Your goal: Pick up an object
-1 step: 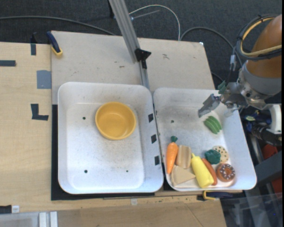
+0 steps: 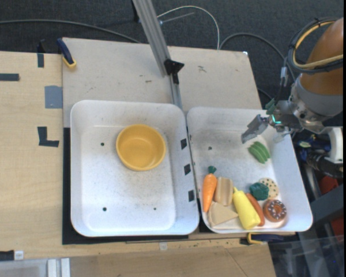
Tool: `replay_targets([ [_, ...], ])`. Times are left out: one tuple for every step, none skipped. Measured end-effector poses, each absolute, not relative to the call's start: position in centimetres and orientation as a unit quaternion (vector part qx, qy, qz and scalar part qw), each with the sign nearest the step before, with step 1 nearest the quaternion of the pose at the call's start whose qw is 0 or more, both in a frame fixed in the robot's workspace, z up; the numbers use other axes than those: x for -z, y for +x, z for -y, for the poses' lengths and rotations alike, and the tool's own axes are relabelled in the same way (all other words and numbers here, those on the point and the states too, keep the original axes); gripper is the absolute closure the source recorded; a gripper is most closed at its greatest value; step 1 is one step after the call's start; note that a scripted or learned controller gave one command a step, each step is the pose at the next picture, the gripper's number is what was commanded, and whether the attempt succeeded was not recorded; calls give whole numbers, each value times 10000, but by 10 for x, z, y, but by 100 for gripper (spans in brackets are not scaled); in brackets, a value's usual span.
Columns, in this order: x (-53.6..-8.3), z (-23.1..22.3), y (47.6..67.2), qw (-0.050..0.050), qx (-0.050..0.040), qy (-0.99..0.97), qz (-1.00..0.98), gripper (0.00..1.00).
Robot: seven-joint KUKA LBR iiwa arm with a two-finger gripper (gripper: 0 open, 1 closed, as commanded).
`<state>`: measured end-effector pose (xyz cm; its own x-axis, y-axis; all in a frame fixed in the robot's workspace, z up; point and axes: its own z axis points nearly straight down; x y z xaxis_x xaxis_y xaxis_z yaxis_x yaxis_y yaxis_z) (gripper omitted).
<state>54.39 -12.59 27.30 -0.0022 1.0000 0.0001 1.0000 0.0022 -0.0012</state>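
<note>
1. Nearest my camera, a heap of toy food crowds the front corner of the right bin (image 2: 288,154): a yellow bottle-shaped piece (image 2: 245,208), a carrot (image 2: 209,191) with its green top pointing away from me, a tan wedge (image 2: 221,213), and a tan block (image 2: 224,190).
2. On that heap's right I see a brown doughnut (image 2: 274,210), a speckled cookie (image 2: 268,185) and a dark green piece (image 2: 258,190), all packed touching or nearly so.
3. Further back in the same bin, a ridged green vegetable (image 2: 259,151) lies on its own, well apart from the heap.
4. Now the gripper (image 2: 255,129): it hangs over the right bin's far right part, reaching in from the right, with the green vegetable just below it in my view and slightly to the right.
5. I cannot tell from this angle whether it is spread or pressed together, and I see nothing caught in it.
6. Behind it I have the grey wrist (image 2: 312,100) and the orange band (image 2: 330,42) at the frame's right edge.
7. Over in the left bin (image 2: 86,154), a yellow bowl (image 2: 140,147) sits upright near the middle, far from the arm.
</note>
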Motion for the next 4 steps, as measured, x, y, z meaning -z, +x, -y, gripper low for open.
replay_targets([
  [-212, 122, 550, 27, -26, -7064, 7078, 0],
  [-149, 122, 553, 32, -29, -7066, 7076, 0],
  [-94, 121, 551, 29, -27, -7067, 7075, 0],
  [-107, 120, 553, 17, -12, -7060, 7082, 100],
])
